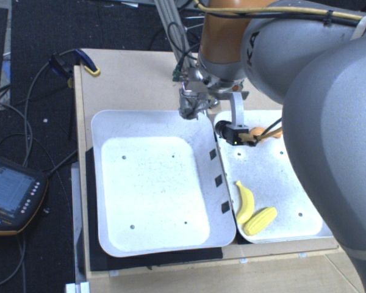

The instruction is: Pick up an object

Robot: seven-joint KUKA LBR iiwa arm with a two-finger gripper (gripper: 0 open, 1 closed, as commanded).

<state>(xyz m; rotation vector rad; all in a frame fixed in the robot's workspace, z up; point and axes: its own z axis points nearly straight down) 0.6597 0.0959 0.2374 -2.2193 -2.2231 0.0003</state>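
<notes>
Spotting a banana (245,201) low in the right bin (283,176), tucked against that bin's left wall, with a stubby yellow piece (260,220) touching or just beside its lower end, can't say which. Also seeing something small and orange (257,133) near the top left corner of the same bin, too small to name.

Further up, at the top middle of the frame, hovering over the back rim of the left bin (99,133) close to where the two bins meet: the gripper (192,110). Wide or narrow? Can't tell from this angle.

Reads like the approach step, nothing grabbed yet.

Next, probably: sliding right and down-frame to get over the banana, lining up across its narrow width, then dropping straight down. Tight against that wall though, so easy to clip the rim or miss.
</notes>
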